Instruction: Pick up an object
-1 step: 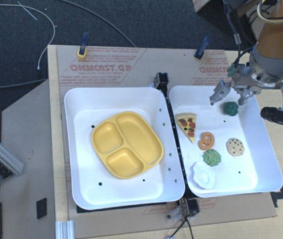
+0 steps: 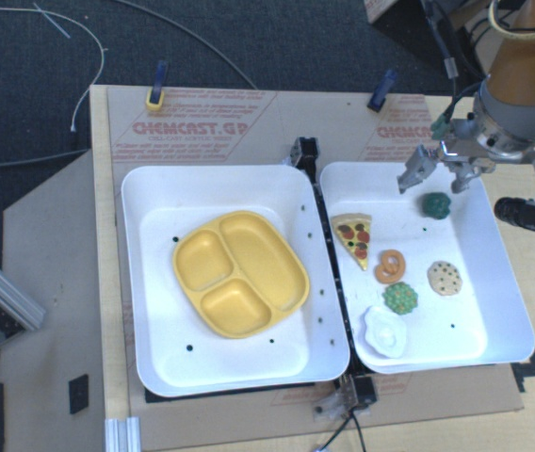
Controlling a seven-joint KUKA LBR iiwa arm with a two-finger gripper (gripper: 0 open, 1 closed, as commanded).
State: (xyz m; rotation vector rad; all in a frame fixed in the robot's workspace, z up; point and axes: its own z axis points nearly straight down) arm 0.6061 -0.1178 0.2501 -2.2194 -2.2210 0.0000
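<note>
Hovering over the right bin, hand fingers spread, pinching nothing, green toy just beside

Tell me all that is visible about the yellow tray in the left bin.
The yellow tray looks like smooth plastic, with rounded corners and three compartments: two smaller ones toward the left and front, one longer along the right. All three hold nothing. It lies flat, turned at a slant, near the middle of the left white bin, resting on the bin's floor. Nothing else touches it; the claw is apart, over the right bin.
</note>
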